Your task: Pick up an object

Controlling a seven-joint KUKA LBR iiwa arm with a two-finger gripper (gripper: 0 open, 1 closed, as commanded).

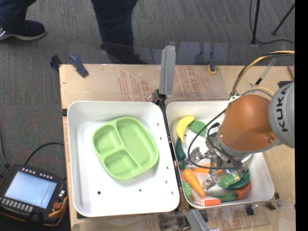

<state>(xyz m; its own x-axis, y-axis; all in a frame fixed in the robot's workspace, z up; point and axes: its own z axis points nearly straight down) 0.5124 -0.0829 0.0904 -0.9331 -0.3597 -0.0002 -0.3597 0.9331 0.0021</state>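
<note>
Tool [219, 174] sits low over the toy-food pile at the right bin's [266, 174] near edge — likely to grasp; cannot tell its opening. Green plate [126, 147] lies alone in the left bin [79, 177].

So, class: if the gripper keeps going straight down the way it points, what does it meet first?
Probably the green toy vegetable right under the gripper, beside the carrot in the right bin; depth is unclear.

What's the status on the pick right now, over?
Hand low in the right bin, over the toy pile; grip unclear. Carrot beside it, banana at the far end. Green plate alone in the left bin.
</note>
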